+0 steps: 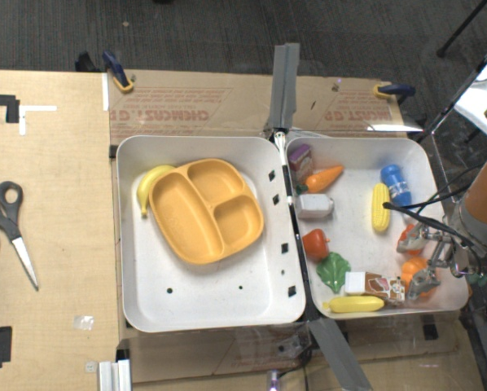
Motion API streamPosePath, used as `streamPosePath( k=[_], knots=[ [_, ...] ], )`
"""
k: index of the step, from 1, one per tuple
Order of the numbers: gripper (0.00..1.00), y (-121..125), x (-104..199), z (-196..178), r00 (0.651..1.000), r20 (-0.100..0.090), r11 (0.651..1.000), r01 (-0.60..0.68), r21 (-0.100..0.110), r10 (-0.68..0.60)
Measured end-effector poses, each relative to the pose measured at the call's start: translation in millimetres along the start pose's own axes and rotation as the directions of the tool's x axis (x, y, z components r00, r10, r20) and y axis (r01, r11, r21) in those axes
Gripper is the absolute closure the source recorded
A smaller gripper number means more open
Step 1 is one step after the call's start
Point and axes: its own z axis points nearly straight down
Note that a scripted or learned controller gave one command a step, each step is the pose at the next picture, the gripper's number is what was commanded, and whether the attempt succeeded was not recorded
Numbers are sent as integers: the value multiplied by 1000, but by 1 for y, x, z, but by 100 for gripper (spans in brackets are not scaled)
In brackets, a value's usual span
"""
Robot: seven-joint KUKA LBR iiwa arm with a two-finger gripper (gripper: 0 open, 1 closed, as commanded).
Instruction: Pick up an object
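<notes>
A yellow banana-shaped toy [357, 304] lies along the near edge of the right bin [351, 150], its long axis running left to right. Just right of it sits a small brown-and-white carton [375, 284], with a green leafy toy [333, 270] and a red tomato-like piece [314, 243] to its left. The gripper [427, 261] hangs over the bin's near right corner among orange pieces [413, 267]; whether it grips anything cannot be told. Farther back, a corn cob [379, 207] stands lengthwise near to far beside a blue bottle [395, 182], with a carrot [323, 177] pointing right. In the left bin [196, 316], an orange divided plate [207, 208] overlaps a banana [150, 185].
</notes>
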Motion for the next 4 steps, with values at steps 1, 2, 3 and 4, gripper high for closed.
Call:
streamPosePath(
  k=[1,2,3,4],
  knots=[
    [0,89,13,14,986,1,986,169,1,-169],
    [0,119,17,15,984,1,984,177,1,-177],
    [0,122,-64,14,999,2,999,53,1,-53],
    [0,130,-23,15,1000,-1,1000,27,1,-27]
  ],
)
